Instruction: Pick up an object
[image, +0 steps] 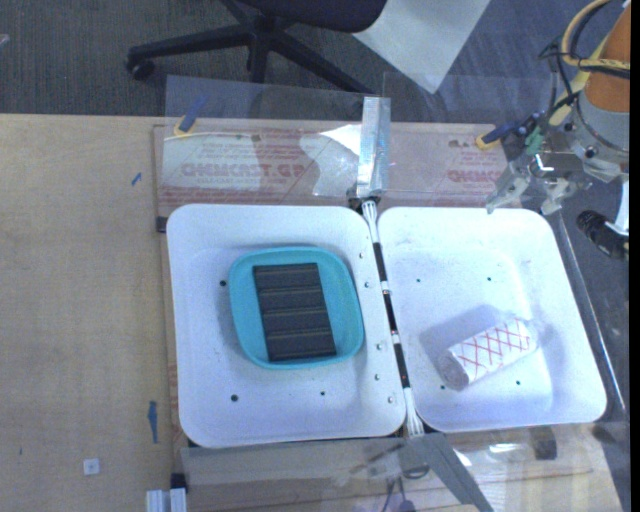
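The end effector hangs at the upper right of the frame, above the far rim of the right bin, and nothing sits in it; how wide it stands I cannot tell, as it is too small and cluttered by cables. Two candidates lie below: a roll wrapped in white with a red lattice print, lying on its side at a slant in the lower middle of the right bin, and a teal tray with a dark ribbed insert in the middle of the left bin. The roll looks the nearer and easier choice. To do it well, I would come straight down over its middle, closing across its short width rather than its length, since a round body may roll away from an off-centre pinch
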